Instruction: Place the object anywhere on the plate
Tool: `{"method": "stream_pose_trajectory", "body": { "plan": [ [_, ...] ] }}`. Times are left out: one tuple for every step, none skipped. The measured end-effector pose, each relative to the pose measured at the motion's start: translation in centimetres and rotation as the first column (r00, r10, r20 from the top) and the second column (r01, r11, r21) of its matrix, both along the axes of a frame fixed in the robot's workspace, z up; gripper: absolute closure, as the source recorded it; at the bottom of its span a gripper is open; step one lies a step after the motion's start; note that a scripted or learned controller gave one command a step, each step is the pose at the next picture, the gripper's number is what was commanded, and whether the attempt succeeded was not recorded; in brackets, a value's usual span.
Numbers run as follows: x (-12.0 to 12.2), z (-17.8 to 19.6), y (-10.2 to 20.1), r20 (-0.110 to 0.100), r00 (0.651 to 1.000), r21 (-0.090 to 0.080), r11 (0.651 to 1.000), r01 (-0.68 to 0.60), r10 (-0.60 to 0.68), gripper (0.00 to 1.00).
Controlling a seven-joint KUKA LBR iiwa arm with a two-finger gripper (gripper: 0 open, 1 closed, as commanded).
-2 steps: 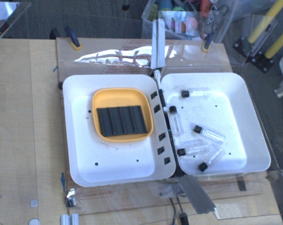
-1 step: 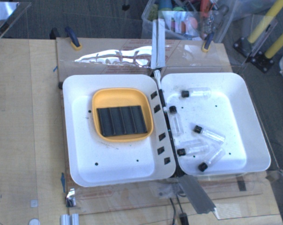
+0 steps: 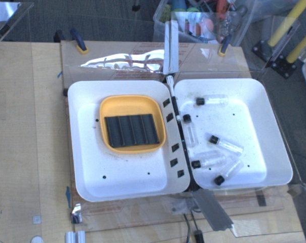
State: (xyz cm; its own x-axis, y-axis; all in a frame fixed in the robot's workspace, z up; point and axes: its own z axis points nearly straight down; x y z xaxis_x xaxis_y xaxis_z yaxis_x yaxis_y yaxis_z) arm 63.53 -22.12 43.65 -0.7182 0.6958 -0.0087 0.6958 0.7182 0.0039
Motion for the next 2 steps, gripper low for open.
{"method": "stream_pose_trajectory", "body": {
  "plan": [
    [2.6, -0.1, 0.0, 0.0, 0.963, -0.002, 0.963, -0.27, 0.27, 1.0],
    [1.5, 0.1, 0.0, -0.005, 0.883, 0.001, 0.883, -0.47, 0.47, 1.0]
  ]
}}
